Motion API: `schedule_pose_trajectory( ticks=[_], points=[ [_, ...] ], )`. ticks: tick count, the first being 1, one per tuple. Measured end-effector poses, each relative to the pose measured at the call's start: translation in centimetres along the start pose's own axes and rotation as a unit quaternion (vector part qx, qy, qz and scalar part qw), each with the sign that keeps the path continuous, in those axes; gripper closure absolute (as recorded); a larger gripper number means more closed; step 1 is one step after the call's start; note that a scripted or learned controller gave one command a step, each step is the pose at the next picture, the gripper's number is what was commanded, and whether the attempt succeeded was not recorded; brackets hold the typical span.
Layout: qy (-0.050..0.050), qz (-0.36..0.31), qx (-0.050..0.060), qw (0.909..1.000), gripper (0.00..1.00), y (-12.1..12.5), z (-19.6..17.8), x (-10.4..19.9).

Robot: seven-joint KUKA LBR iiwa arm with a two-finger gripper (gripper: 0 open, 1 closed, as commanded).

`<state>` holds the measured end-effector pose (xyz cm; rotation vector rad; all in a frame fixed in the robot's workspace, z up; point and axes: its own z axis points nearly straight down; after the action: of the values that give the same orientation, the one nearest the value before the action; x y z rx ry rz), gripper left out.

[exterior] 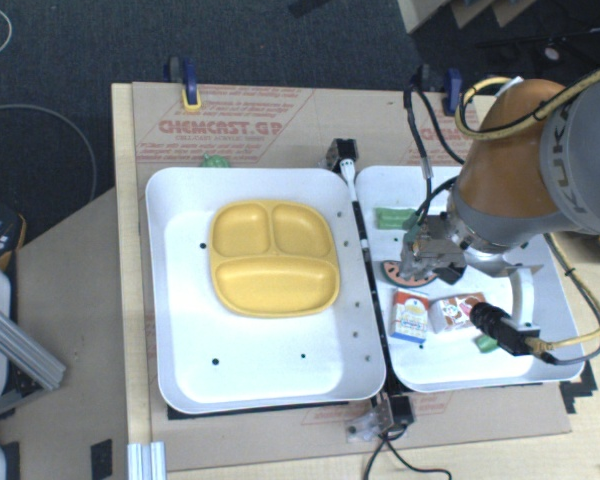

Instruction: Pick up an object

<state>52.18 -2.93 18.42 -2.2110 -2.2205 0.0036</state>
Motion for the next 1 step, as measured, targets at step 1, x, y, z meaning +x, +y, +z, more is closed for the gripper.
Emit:
schedule_pose_trajectory(
  ticks=[1],
  points=[
    [0.0, -0.002, -0.001, 1.0, 1.0, -4.42, -1.94, 6.64]
  ],
)
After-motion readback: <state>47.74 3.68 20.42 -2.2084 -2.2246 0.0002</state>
